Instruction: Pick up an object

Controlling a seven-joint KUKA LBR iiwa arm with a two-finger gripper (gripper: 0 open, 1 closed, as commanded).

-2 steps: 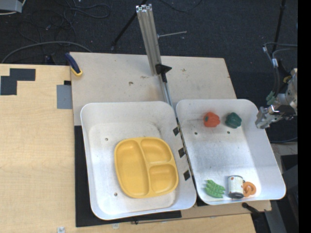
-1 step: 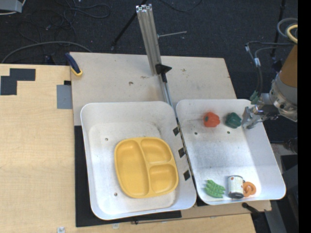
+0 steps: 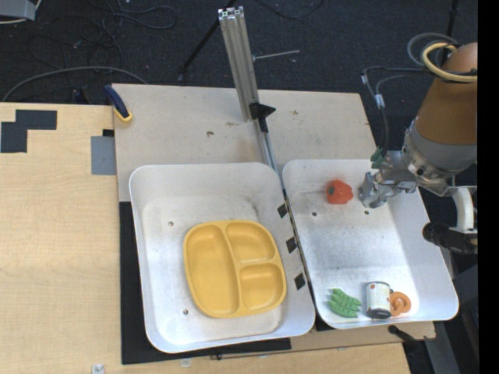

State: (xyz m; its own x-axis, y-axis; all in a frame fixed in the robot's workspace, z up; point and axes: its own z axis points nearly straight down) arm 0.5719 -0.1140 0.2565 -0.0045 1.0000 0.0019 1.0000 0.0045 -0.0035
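- The left bin (image 3: pixel 156 209) holds a yellow divided tray (image 3: pixel 234 267) lying flat; it sits well apart from the arm and looks too broad for a two-finger pinch, so it is a poor target.
- A metal post (image 3: pixel 238 61) stands behind the seam between the bins, clear of the working area.
- In the right bin (image 3: pixel 421 279), the red-orange toy (image 3: pixel 338 192) lies alone near the far wall, nothing touching it; it seems the likeliest thing to pick.
- The gripper (image 3: pixel 373 195) hangs just beside that toy on its right, low over the bin floor. Whether its pincer is apart or together cannot be told from this slant.
- To do the grasp well, the arm likely needs to shift left until the toy sits squarely under the pincer, then descend straight and close only once the toy lies between the tips.
- Near the front wall lie a green toy (image 3: pixel 344 303), a small can (image 3: pixel 378 299) and an orange piece (image 3: pixel 400 303), close together; that crowding would make a clean pick harder.
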